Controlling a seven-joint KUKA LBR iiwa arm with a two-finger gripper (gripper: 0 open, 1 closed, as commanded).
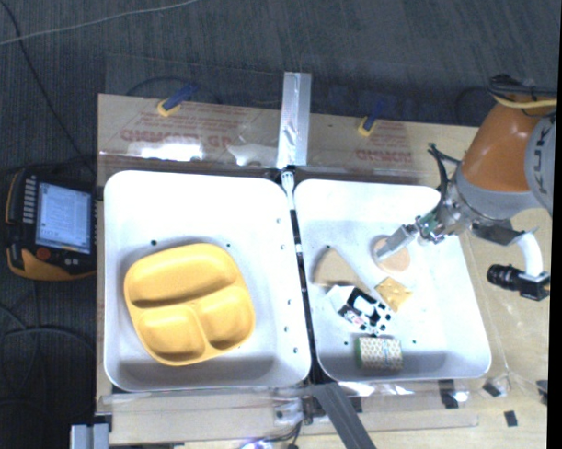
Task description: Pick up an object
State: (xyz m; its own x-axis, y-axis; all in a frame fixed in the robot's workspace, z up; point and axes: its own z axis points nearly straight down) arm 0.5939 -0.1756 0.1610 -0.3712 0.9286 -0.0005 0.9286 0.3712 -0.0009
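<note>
Orange-and-black pendant (49, 222) with a lit screen sits far left, off the tabletop (220, 134), on dark carpet. Two clips, one (175, 100) at the far left edge and one (367, 124) further right, sit on the board. A metal strip (295, 118) stands upright between them, above the seam of the bins.

Left bin (135, 200): one yellow tray (188, 301) with three compartments, lying flat, roughly centred and slightly towards the near side. Nothing else touches it.

Right bin (444, 307): tan wedge (334, 265) near the left wall. Just right of and nearer than it lies a black-and-white card (364, 310), tilted. A small yellow square (394, 292) is touching or just beside the card's right corner; contact is unclear. A grey-green speckled block (379, 352) lies near the front wall, apart from the card. A pale pink disc (397, 260) lies flat, above the square and right of the wedge.

Claw (389, 244) comes in from the right at a slant, with its tip over the disc's upper left edge. Touching or just above, cannot tell. Whether the claw is spread or pressed together cannot be told. Nothing is visibly pinched; the disc appears to rest on the bin floor.

Arm (504, 158) with its orange band is at the right edge, beyond the right bin's far right corner.
</note>
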